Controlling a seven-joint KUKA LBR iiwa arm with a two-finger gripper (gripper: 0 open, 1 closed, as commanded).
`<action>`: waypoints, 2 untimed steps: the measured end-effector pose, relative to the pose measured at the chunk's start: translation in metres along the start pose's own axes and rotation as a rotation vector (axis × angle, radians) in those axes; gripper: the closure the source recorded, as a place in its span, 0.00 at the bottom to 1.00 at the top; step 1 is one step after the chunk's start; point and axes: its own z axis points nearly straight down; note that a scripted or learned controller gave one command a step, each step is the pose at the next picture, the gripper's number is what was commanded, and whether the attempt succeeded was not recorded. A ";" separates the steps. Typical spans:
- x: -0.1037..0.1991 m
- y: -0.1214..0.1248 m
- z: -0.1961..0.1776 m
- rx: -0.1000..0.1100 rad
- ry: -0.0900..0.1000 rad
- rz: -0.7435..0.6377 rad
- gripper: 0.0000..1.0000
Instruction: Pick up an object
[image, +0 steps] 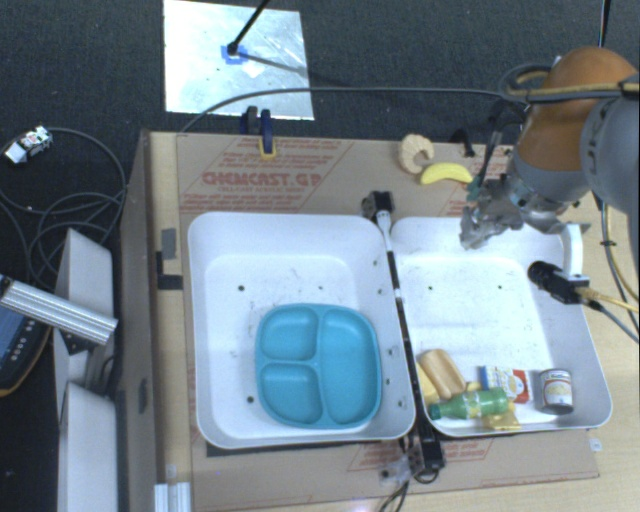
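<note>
Hand (478, 232) hangs in the upper right of the frame over the right bin's (470, 290) bare far corner, its state impossible to tell, nothing visibly gripped — the pick looks unstarted, with green bottle (470, 404) and small can (555, 390) lower right.

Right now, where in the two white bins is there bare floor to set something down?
Left white bin: the strip behind the blue divided plate. Right white bin: the middle, between the gripper and the crowded near edge with green bottle and small can.
</note>
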 end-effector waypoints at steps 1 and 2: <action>-0.007 -0.013 0.119 0.003 0.001 0.004 1.00; -0.020 -0.063 0.045 0.001 0.000 0.004 1.00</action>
